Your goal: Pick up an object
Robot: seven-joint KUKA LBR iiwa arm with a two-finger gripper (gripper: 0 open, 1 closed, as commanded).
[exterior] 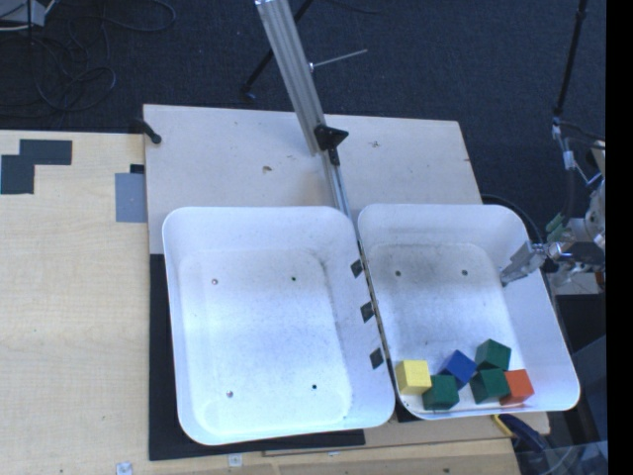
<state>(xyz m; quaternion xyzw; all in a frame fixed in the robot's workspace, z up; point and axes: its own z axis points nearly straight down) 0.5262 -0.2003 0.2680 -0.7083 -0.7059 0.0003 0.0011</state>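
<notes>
Blocks cluster in the near corner of the right bin (539,295): yellow block (414,374), blue block (460,366), orange block (516,386), and three green blocks (491,370), all touching or just beside each other against the near wall. Left bin (188,265) sits beside the right bin, black clips between their rims. Slanted aluminium rail (297,77) rises behind both. Gripper (524,261) at the right bin's far-right rim, well apart from the blocks; claw state: cannot tell.
</notes>
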